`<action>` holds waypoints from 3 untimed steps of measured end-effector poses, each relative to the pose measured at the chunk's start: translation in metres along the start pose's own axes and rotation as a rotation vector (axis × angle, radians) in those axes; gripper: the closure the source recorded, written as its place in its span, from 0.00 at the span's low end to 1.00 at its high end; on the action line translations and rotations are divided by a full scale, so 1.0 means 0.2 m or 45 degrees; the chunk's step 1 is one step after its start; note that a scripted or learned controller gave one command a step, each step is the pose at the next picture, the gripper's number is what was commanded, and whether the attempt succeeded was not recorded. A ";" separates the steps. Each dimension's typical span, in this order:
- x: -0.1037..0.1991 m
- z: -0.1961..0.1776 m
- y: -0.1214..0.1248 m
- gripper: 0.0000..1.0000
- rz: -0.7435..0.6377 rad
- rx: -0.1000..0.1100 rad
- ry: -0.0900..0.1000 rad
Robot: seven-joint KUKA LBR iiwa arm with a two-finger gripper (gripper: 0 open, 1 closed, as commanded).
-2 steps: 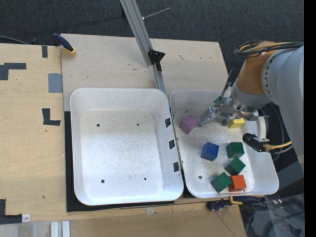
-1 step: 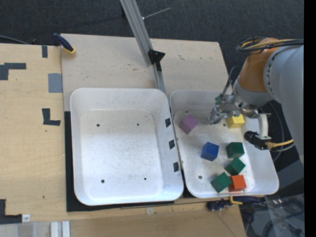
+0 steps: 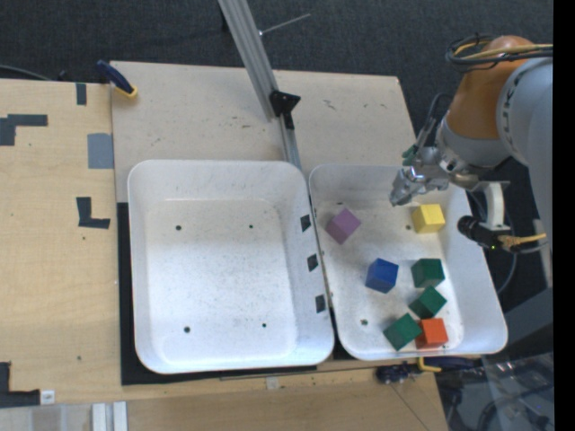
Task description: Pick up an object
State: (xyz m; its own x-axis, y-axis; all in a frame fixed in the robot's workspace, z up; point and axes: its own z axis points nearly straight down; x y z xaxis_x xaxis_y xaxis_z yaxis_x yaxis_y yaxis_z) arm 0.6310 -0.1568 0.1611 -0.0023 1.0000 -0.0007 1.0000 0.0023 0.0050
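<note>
The right bin (image 3: 355, 182) holds several small cubes. A purple cube (image 3: 341, 224) lies near its left side, a yellow cube (image 3: 429, 217) near the upper right, and a blue cube (image 3: 382, 275) in the middle. Three green cubes (image 3: 428, 272) (image 3: 429, 302) (image 3: 402, 331) and an orange cube (image 3: 433, 332) cluster toward the near right corner. My gripper (image 3: 403, 189) hangs over the upper right part of this bin, just up and left of the yellow cube, with nothing visible between its fingers.
The left bin (image 3: 153, 182) stands beside the right one. A slanted metal pole (image 3: 252, 48) runs from the top down to the gap between the bins. A blue and yellow tool (image 3: 117, 77) lies on the bench at upper left.
</note>
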 end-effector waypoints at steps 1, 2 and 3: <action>0.00 -0.27 0.01 1.00 0.001 0.001 -0.001; 0.28 -0.23 -0.01 1.00 -0.005 0.009 0.003; 0.57 -0.30 0.00 1.00 -0.007 0.005 0.004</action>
State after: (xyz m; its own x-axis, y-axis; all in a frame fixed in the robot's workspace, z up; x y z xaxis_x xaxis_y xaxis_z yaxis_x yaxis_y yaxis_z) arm 0.6313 -0.0427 0.2219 -0.0075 1.0000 0.0022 1.0000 0.0075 0.0008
